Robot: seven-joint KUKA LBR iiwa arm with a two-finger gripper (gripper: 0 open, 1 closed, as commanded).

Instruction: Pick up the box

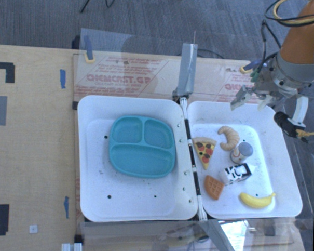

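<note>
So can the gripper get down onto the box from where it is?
Probably yes. The gripper sits over the right bin's far edge, with nothing above the box. It is tight, though: a grey piece touches the box's far side, and the croissant lies just beyond.

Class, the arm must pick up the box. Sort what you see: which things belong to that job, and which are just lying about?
Job: box, gripper.
Lying about: croissant, pizza slice, waffle, banana, grey cup, teal plate.
</note>
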